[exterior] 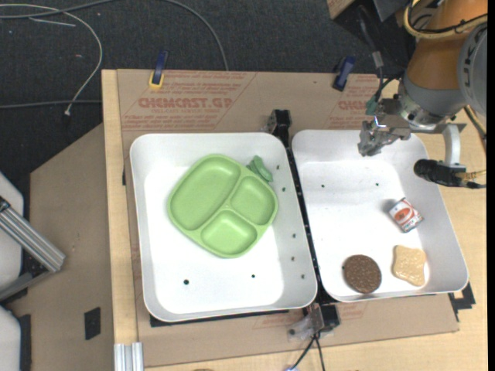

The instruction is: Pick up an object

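Note:
My gripper hangs over the far edge of the right bin, with nothing seen between its fingers. A small red and white can lies on its side toward the right bin's right wall. A round brown cookie rests near the bin's front edge, and a pale tan toast-like piece lies just right of it. All three lie well in front of the gripper. In the left bin sits a green divided plate, with a small green object at its far right edge.
Both bins sit on a cardboard sheet held by blue clamps at the back. A black clip joins the bins at the far side. Cables lie on the dark floor beyond.

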`<state>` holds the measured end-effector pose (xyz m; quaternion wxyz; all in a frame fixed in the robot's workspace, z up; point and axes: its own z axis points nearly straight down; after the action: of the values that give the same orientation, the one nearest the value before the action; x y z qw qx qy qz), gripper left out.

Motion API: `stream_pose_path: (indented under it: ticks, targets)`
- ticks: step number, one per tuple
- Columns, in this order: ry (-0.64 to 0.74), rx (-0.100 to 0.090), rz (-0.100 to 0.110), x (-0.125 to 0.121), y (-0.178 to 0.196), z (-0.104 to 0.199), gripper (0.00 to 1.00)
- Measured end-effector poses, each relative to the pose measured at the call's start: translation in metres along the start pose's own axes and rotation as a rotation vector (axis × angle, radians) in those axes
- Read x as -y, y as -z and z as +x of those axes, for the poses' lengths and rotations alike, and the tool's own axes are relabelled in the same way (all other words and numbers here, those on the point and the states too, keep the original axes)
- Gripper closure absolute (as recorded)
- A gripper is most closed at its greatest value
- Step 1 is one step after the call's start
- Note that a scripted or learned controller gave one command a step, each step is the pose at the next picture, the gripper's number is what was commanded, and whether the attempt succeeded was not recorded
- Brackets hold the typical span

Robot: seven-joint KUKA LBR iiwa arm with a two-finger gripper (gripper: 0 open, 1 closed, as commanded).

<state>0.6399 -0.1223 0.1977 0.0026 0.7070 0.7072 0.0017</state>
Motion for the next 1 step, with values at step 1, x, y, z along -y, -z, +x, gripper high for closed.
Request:
stream_pose_path:
  ticks: [1]
  targets:
    - [0.001,0.0,-0.001,-0.0048,0.0486,-0.0075,1.0]
